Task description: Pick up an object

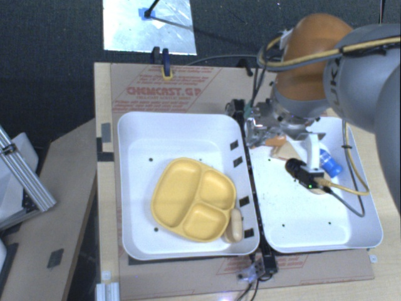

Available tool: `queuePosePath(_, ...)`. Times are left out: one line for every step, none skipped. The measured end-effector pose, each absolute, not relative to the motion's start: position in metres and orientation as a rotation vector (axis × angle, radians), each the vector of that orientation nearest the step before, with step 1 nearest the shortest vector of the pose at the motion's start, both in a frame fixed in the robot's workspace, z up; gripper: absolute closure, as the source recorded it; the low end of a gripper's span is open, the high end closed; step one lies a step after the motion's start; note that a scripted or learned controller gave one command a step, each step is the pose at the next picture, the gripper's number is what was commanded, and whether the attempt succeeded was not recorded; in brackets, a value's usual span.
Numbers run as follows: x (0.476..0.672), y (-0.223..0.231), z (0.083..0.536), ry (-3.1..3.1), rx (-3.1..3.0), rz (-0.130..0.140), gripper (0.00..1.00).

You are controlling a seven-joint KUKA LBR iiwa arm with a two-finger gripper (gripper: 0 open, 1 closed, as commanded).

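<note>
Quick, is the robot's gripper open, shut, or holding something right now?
Gripper: cannot be told whether it is open or closed. It hangs over the far left corner of the right bin, with no object clearly held.

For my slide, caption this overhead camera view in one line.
Gripper reaches into the right bin near a blue object; yellow divided plate lies in the left bin.
</note>
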State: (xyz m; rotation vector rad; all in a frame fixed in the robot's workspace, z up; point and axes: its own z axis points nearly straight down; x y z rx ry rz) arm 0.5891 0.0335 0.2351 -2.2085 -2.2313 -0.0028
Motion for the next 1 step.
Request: queuePosePath(0.5663, 0.0847, 0.2427, -2.23, -2.21, -0.001, 1.0)
